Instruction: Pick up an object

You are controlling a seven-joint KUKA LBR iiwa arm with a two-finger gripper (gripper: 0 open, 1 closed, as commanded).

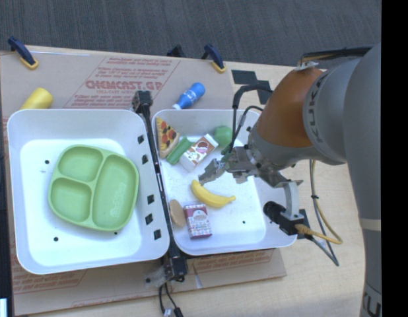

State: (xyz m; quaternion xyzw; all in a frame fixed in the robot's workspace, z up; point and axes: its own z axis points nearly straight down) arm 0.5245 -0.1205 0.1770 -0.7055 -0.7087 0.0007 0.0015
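Observation:
The right bin [273, 233] holds a yellow banana [211, 196], a small red carton [197, 220], a tan oval piece [177, 212], a pizza-print box [167, 138], a green box [178, 152], a white and red carton [199, 150] and a green round object [223, 135]. My gripper [214, 170] hangs over the middle of this bin, just above the banana's upper end and right of the white and red carton. Its fingers are open, with nothing between them.
The left bin [26, 127] holds a green divided plate [93, 187]. A blue and white bottle [190, 96] and a yellow object [37, 98] lie on the cardboard behind the bins. Clamps sit along the back edge. The arm's bulk covers the right bin's far right side.

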